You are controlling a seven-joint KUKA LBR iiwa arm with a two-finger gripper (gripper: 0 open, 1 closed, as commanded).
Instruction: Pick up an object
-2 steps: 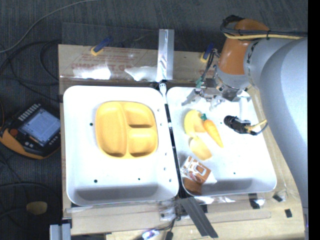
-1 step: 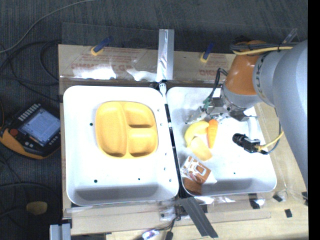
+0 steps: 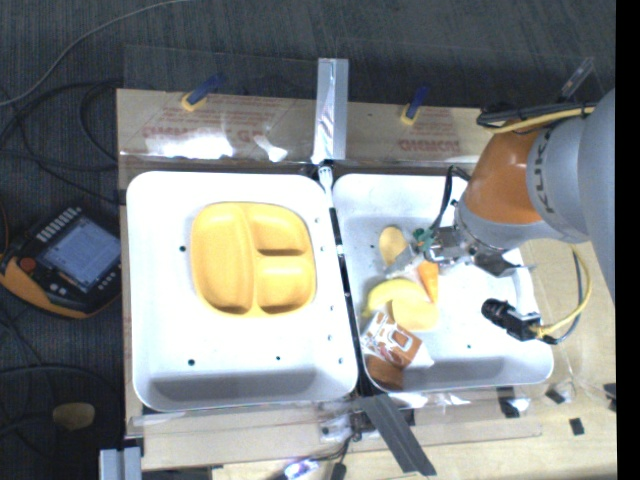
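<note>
I am easing the two-finger gripper (image 3: 428, 250) down over the small orange wedge-shaped toy (image 3: 429, 280) in the right-hand shallow white bin (image 3: 500, 363), keeping it centred and clear of the pale yellow rounded toys (image 3: 400, 300) just beside it, though whether the claw is gripping I cannot tell.

Robotics lab. Evidence: grey industrial arm (image 3: 560, 183) with an orange band reaching over a bench (image 3: 230, 128) carrying two white bins (image 3: 160, 368); a teach pendant (image 3: 62, 260) on dark carpet (image 3: 60, 88) left of the bench; loose cables (image 3: 100, 28) across the carpet behind the bench.

End effector (image 3: 432, 251) beside orange wedge (image 3: 429, 280)
</note>
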